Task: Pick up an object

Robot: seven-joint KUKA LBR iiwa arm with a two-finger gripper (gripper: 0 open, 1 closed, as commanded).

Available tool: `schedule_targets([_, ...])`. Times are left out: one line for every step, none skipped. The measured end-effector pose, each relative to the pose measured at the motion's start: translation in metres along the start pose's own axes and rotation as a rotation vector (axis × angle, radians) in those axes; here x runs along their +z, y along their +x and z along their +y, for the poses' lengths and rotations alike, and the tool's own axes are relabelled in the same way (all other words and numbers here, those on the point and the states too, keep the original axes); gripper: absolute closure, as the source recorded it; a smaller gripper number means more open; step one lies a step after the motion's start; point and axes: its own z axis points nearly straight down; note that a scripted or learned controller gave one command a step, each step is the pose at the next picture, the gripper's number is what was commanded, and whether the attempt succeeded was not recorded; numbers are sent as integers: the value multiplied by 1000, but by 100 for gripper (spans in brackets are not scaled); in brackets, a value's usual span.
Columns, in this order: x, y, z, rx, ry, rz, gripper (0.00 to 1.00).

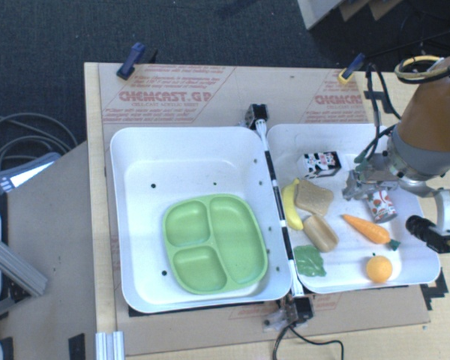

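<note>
The right bin (412,276) holds several objects. A black-and-white carton (319,163) lies at its back. A yellow banana (289,205), a tan bread slice (314,197) and a brown roll (321,232) sit by its left wall, with a green piece (309,261) in front of them. A carrot (367,229) and an orange ball (379,268) lie toward the front right. My gripper (366,188) hangs low over the right side of this bin, right beside a small red-and-white can (382,206) and just above the carrot. Nothing can be seen held in it.
The left bin (135,163) bears a green divided plate (214,243). Clamps (256,114) join the two bins along their shared wall. Cables run along the bench's right side, by the arm. Blue clips (130,60) hold the cardboard base at the back.
</note>
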Motion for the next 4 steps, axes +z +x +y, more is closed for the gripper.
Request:
schedule_targets([0,-1,-1,1,1,0,0])
schedule_targets([69,29,-47,2,4,1,0])
schedule_targets([59,29,-46,3,1,0,100])
schedule_targets([-2,-11,14,1,0,-1,100])
